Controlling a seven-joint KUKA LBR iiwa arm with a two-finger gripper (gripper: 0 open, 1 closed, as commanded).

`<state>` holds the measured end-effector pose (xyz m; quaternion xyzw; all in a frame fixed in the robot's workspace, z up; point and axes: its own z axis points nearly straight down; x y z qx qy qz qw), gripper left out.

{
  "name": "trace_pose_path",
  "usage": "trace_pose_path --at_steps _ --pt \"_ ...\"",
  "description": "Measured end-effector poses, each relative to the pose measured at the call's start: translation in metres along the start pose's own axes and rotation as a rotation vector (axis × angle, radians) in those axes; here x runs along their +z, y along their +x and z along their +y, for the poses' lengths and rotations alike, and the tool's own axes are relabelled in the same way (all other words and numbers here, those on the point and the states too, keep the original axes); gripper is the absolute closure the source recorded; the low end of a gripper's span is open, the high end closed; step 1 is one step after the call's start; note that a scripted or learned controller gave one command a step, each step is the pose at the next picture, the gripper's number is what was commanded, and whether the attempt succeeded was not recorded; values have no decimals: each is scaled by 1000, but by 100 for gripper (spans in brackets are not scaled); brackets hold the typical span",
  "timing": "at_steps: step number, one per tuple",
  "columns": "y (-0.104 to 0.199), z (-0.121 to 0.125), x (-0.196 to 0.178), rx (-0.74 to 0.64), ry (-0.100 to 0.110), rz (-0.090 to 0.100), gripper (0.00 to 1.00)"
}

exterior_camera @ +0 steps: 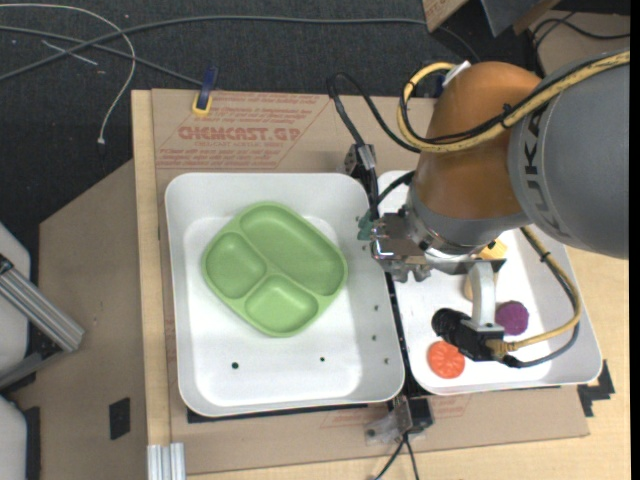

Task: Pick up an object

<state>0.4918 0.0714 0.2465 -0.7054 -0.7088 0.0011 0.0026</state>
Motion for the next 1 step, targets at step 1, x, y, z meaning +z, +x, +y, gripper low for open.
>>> trace_pose_path --at_steps 1 --pt "17 -11 23 4 0 -1 100"
